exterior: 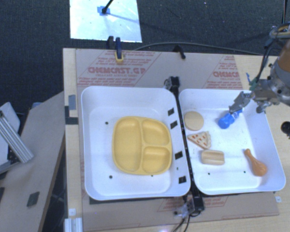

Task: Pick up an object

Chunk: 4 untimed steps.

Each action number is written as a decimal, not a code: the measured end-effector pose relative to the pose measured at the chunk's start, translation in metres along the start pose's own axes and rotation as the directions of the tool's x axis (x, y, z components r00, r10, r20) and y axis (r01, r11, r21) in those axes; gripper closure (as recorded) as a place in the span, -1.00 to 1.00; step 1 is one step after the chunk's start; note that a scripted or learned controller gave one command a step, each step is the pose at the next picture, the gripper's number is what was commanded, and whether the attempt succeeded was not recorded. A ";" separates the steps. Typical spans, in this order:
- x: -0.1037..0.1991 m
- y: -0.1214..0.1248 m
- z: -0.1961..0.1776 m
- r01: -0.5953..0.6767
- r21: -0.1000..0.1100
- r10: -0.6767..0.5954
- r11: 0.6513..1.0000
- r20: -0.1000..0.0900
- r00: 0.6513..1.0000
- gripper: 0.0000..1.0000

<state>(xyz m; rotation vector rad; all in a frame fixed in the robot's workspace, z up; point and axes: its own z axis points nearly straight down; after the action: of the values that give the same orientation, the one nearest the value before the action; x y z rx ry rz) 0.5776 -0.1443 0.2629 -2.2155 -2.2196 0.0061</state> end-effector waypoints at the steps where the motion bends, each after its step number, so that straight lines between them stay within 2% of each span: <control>1: 0.000 0.002 -0.004 0.002 -0.008 -0.002 1.000 0.001 1.000 -1.00; 4: 0.005 -0.002 0.126 0.000 -0.004 0.000 1.000 0.000 1.000 -1.00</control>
<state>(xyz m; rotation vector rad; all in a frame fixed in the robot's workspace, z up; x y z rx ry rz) 0.5744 -0.1391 0.1371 -2.2181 -2.2214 0.0023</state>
